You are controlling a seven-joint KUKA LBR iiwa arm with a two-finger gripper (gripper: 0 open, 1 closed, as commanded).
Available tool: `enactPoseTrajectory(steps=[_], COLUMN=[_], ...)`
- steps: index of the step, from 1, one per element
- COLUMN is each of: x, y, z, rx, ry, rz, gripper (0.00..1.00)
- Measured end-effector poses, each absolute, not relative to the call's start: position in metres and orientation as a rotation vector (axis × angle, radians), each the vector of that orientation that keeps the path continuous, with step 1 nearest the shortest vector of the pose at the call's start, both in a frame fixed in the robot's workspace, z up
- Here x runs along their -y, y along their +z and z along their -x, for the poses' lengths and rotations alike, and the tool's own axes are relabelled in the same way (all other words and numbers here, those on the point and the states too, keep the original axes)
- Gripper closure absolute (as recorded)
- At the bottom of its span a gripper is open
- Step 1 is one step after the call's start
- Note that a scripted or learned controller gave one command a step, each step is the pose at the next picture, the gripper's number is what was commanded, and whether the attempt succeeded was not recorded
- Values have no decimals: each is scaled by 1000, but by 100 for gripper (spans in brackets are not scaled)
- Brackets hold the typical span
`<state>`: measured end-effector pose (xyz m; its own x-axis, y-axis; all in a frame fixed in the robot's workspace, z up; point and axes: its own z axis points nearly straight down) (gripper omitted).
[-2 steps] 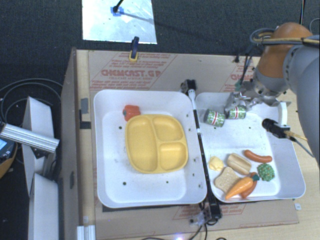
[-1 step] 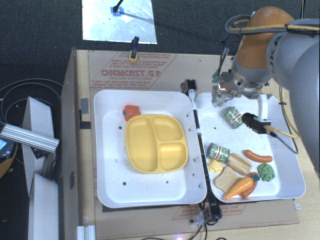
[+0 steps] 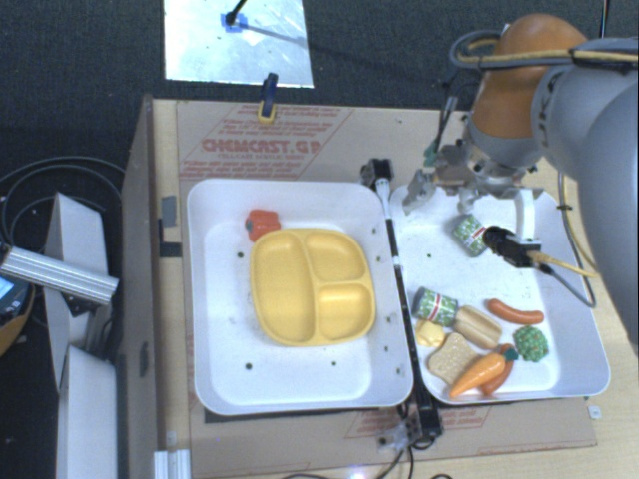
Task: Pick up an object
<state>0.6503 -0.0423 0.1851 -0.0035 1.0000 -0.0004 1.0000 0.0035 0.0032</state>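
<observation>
tray (image 3: 312,287) in left bin (image 3: 222,367) (toys (image 3: 477,339) right).

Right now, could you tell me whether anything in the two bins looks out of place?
Mostly tidy. One red item sits alone in the left bin, wedged against the yellow tray's corner, while the other toy foods cluster in the right bin.

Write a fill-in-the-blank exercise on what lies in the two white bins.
1. The yellow divided plastic tray lies in the ____ bin of the camera view.
2. The small red toy piece touches the tray's upper-____ corner.
3. The orange toy carrot lies in the ____ bin, beside the green toy broccoli.

Missing words: left; left; right
</observation>
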Motion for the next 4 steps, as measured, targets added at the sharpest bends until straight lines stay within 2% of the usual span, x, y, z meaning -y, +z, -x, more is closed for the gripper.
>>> enactPoseTrajectory(steps=[1, 2, 3, 4], x=[79, 106, 182, 138], y=[185, 100, 201, 163], z=[-669, -670, -595, -523], rx=[-2221, -2223, -2216, -2223], ry=[2, 3, 2, 0], rz=[-2218, -2215, -2216, -2222], gripper=[0, 0, 0, 0])
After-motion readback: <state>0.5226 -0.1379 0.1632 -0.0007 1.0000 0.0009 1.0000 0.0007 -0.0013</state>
